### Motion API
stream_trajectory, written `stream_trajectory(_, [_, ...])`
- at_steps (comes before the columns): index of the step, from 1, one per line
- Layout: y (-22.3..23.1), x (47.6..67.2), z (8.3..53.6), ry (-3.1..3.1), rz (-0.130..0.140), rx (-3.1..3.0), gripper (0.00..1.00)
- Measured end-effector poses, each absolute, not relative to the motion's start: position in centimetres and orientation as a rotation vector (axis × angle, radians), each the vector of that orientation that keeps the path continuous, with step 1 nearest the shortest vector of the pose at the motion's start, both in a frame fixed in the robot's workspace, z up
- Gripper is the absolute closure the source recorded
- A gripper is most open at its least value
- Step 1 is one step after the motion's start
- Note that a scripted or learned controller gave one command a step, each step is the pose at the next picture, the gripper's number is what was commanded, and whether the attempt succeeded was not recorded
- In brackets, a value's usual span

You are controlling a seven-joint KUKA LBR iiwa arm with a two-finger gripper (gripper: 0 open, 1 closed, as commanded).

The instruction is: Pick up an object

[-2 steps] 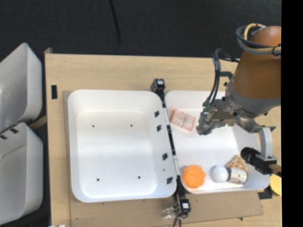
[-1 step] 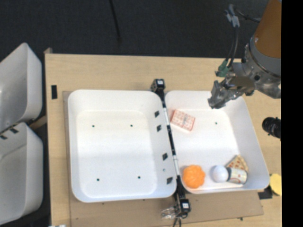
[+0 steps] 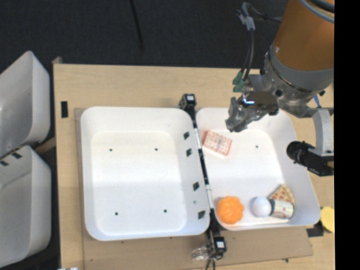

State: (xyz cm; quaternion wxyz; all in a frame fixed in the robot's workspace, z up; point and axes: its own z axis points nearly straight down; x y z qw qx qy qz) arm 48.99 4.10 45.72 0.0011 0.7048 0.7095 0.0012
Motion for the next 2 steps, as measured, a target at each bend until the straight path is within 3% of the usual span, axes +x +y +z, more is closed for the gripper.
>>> stream_trajectory(1, [8.6, 50.6, 35.8, 2.227, -0.004, 2.218, 1.00])
stream_trajectory(2, [7.2, 49.5, 47.5, 2.219, 0.016, 2.213, 1.00])
